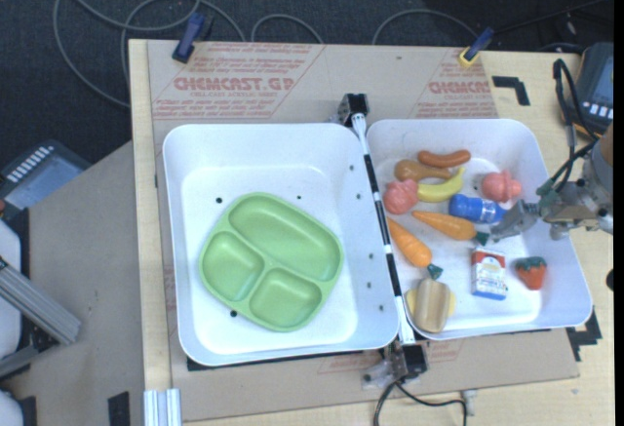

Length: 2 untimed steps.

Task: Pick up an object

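Note:
The right bin (pixel 561 302) holds several toy foods: a brown sausage (pixel 444 160), a yellow banana (pixel 441 187), a pink fruit (pixel 501 186), a pink-orange fruit (pixel 400 198), a blue bottle (pixel 477 210), two carrots (pixel 444 224) (pixel 410 244), a small milk carton (pixel 488 275), a strawberry (pixel 530 272) and a tan wooden piece (pixel 431 304). My gripper (pixel 509 224) reaches in from the right and hovers just right of the blue bottle, above the carton and strawberry. Nothing shows held in it.
The left bin (pixel 185 161) carries a green divided plate (pixel 271 260). A black divider rail (pixel 375 210) runs between the bins. Cables and the grey arm body (pixel 580 210) hang over the right bin's right edge. Blue and yellow clamps sit at the board's back edge.

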### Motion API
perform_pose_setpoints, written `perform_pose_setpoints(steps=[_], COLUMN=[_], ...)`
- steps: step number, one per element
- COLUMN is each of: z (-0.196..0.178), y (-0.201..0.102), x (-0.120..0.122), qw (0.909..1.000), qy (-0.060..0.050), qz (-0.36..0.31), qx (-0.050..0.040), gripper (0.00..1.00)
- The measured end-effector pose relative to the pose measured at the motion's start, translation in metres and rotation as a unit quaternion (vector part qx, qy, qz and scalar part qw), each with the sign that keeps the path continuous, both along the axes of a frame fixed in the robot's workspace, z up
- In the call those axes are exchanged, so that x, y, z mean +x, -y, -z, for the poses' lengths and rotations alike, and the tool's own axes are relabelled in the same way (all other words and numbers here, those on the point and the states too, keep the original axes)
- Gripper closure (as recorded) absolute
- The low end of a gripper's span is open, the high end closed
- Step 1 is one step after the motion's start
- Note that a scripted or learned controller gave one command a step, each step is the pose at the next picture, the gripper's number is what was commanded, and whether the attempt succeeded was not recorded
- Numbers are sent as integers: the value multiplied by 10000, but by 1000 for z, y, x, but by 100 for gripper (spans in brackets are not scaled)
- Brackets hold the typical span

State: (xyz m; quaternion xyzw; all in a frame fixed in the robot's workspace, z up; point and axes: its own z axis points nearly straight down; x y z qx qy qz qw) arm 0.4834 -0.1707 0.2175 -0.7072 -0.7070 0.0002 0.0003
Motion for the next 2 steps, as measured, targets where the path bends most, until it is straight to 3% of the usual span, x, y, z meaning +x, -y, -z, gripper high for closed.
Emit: perform_pose_setpoints(steps=[1,2], z=[106,133], y=[0,-25], x=[49,87], qw=[10000,10000], qy=[-9,10], qz=[-2,-7], qx=[6,-4], gripper=[0,0])
